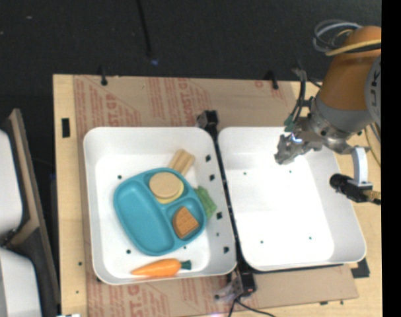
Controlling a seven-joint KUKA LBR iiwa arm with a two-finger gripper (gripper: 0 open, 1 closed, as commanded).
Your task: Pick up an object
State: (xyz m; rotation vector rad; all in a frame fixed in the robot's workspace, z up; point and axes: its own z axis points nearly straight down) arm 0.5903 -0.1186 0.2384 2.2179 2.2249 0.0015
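Carrot [162, 267], the orange toy with a green stub at its right end, lies nearest to us, along the front wall of the left bin [94, 177]. We take the blue tray [144, 220] as our landmark: the carrot is just in front of the tray, with its long axis running left to right. On the tray itself rest a round tan piece [166, 185] and a brown piece like toast [185, 222]. A green item [207, 202] touches the right edge of the tray, and a pale wooden block [182, 160] sticks out behind the tray.

The right bin [319, 256] lies to the right of the tray. The tool [284, 152] hovers above the far part of this bin, well apart from the tray, to its right and behind it. We cannot tell if its fingers are apart or together, and we see nothing held in it.

We judge that any object lies to the left of the tool and nearer to us, so the arm must cross the wall between the bins. The tabletop [121, 101] extends behind both bins.
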